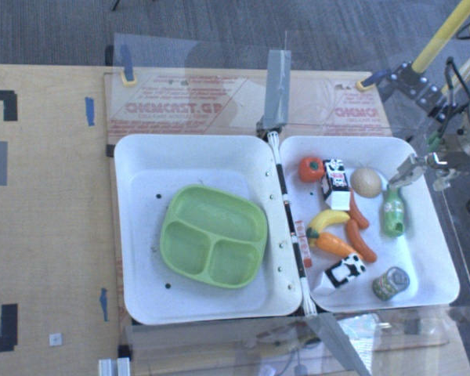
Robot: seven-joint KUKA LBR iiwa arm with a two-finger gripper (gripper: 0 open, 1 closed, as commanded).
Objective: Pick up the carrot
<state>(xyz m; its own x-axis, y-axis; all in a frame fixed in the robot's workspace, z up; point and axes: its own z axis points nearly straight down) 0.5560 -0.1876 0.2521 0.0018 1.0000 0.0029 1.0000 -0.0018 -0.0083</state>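
The carrot (334,244) is orange with a small green top. It lies flat in the right bin (439,245), left of centre, just below a yellow banana (329,219) and beside a red sausage (362,242). My gripper (404,173) hangs at the bin's upper right, above a green bottle (392,213) and right of a beige potato (366,182). It is well apart from the carrot, up and to the right of it.
The right bin also holds a tomato (311,168), a milk carton (336,183), a second sausage (358,210), a cow-patterned carton (345,270) and a can (390,283). A green divided plate (213,236) lies in the left bin (133,210).
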